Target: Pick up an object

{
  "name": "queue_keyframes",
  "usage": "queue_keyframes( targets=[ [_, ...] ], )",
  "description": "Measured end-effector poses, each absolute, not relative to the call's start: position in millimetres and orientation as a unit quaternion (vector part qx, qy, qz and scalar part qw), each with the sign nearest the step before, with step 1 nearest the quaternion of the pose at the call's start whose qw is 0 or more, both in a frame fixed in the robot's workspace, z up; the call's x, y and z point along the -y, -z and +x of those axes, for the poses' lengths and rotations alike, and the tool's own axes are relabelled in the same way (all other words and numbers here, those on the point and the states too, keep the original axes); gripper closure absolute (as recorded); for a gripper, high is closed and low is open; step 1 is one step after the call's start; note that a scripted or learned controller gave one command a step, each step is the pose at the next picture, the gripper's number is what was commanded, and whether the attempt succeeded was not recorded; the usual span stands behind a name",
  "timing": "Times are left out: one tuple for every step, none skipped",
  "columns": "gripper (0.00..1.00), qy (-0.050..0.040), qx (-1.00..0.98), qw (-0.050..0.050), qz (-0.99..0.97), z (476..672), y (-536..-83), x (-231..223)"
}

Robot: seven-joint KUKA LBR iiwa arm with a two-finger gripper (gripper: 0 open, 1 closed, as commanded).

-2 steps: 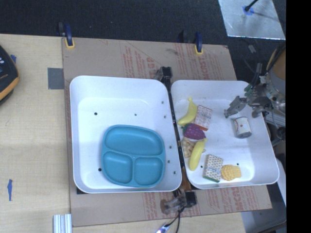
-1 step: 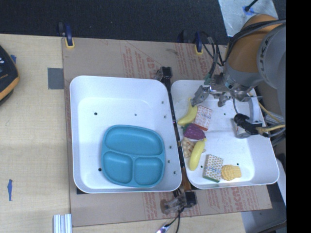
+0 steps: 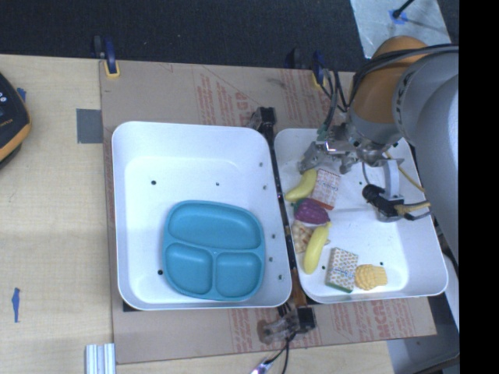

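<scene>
Toys lie heaped in the right bin (image 3: pixel 421 275), beside the left bin (image 3: pixel 140 162) that holds a blue divided plate (image 3: pixel 213 249). Nearest the shared wall sit two bananas (image 3: pixel 302 185) (image 3: pixel 315 248) with a purple piece (image 3: pixel 312 211) between them; a patterned box (image 3: pixel 341 269) and a corn cob (image 3: pixel 370 276) rest by the bin's near edge. The gripper (image 3: pixel 335 156) hangs over the bin's far end, just above a small pale carton (image 3: pixel 326 188); whether it is open or closed cannot be told.

Divided tray (image 3: pixel 213 249) in left bin (image 3: pixel 132 142), toy foods (image 3: pixel 316 216) in right bin (image 3: pixel 421 248) (gripper (image 3: pixel 334 156) above)
</scene>
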State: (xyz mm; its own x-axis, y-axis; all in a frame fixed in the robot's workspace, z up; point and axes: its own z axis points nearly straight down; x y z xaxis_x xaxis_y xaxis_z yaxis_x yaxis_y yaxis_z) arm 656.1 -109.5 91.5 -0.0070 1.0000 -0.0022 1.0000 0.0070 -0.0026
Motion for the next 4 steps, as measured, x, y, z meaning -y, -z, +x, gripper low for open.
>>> queue_keyframes(
  targets=[
    [1.00, -0.0017, 0.711, 0.000, -0.704, 656.7, -102.6, 109.8],
    [0.00, -0.0019, 0.711, 0.000, -0.703, 656.7, -102.5, 109.8],
    [0.00, -0.0018, 0.708, 0.001, -0.706, 534.5, -91.4, 134.5],
    [1.00, -0.0023, 0.710, 0.001, -0.704, 534.8, -101.7, 134.9]
  ],
)
